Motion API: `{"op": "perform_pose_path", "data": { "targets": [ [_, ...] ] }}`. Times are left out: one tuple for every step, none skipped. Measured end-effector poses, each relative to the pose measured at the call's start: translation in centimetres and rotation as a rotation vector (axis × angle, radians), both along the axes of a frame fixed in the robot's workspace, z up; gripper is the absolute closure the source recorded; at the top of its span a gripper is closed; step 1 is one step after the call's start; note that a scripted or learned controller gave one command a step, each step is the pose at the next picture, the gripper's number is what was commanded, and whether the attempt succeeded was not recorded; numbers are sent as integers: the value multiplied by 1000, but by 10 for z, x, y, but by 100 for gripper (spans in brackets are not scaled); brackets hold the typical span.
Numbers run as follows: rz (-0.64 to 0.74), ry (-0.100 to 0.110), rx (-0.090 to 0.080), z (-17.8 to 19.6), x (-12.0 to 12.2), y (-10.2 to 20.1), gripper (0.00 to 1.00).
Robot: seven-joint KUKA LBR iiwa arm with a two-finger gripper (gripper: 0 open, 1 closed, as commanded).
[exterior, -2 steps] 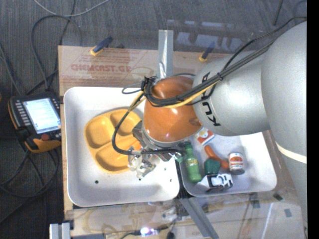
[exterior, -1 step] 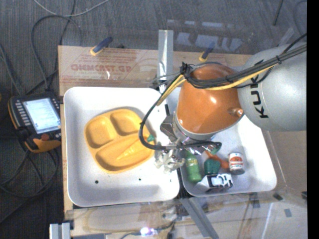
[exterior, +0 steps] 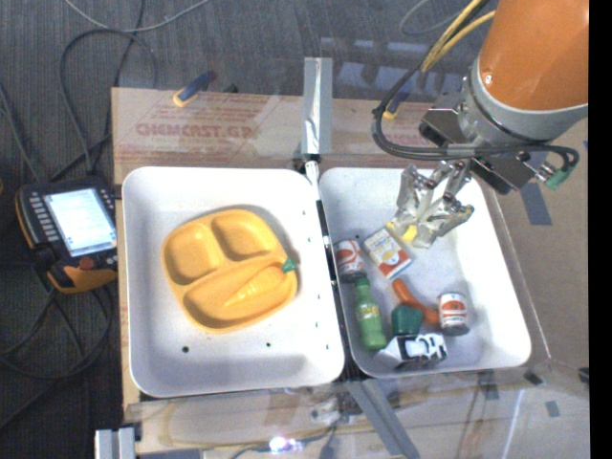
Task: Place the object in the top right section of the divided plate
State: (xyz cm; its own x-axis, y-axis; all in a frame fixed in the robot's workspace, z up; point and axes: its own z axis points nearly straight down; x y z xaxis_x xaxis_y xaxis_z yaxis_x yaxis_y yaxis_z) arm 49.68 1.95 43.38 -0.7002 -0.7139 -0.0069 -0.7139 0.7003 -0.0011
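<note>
- At the far left I see a handheld pendant (exterior: 69,223) with a lit screen lying on the dark carpet (exterior: 57,84), with black cables trailing around it.
- The bench (exterior: 191,127) shows a strip of brown board with faded red lettering behind the bins, and a small blue and yellow item (exterior: 192,86) sits on that strip near its left end.
- The left bin (exterior: 143,352) holds the yellow divided plate (exterior: 229,268), turned at a slight angle; its top right section (exterior: 243,236) has nothing in it.
- A toy carrot (exterior: 256,280) lies in the plate's large lower section, its long axis running from lower left to upper right, with the green top pointing to the upper right, at the plate's rim.
- A metal bar (exterior: 314,113) runs back from the seam between the two bins.
- The right bin (exterior: 497,347) holds a small can (exterior: 349,256), a green bottle (exterior: 368,316) lying lengthwise, an orange and green piece (exterior: 406,306), a black and white item (exterior: 419,349), and a second small can (exterior: 453,312).
- The tool (exterior: 427,210) hangs over the right bin's upper part, and I cannot tell whether its fingers are spread or pressed together.
- A small carton (exterior: 385,250) lies just below and left of the tool, tilted; I cannot tell whether the tool touches it.
- Yellow and black cables (exterior: 449,22) loop off the arm (exterior: 531,46) at top right.
</note>
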Motion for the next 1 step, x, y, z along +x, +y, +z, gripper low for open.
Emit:
{"op": "perform_pose_path", "data": {
  "targets": [
    [-185, 7, 0, -113, 4, 65, 100]
  ]
}}
